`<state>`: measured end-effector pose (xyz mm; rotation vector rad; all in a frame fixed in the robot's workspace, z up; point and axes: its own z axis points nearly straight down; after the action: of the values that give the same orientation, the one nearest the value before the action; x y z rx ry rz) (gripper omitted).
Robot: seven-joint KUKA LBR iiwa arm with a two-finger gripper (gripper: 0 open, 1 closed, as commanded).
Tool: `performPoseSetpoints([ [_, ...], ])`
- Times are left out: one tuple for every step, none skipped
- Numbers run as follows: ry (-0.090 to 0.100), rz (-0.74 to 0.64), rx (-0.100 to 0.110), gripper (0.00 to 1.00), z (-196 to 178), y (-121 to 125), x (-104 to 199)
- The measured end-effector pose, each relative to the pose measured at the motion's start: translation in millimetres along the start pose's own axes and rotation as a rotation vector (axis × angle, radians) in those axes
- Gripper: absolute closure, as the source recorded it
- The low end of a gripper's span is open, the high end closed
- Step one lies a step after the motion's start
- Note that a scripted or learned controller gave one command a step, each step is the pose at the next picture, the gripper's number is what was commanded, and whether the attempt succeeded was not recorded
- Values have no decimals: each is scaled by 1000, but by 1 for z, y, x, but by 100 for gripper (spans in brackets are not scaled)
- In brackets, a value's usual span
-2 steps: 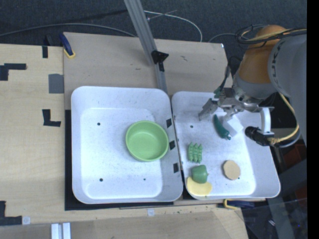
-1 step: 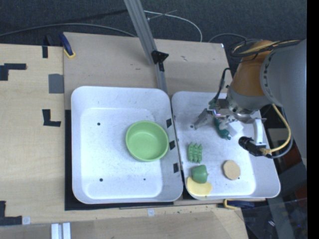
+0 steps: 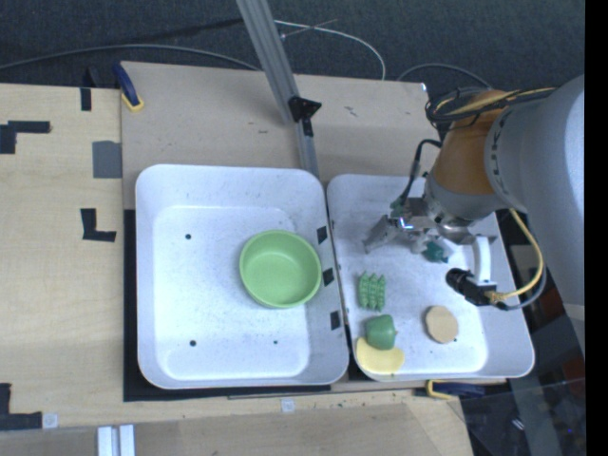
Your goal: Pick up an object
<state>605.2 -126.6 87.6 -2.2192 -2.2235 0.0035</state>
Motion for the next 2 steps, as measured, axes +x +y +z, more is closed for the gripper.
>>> performPoseSetpoints([
  [1, -1, 1, 100, -10, 0, 1],
  [1, 0, -5, 100, -59, 0, 11],
])
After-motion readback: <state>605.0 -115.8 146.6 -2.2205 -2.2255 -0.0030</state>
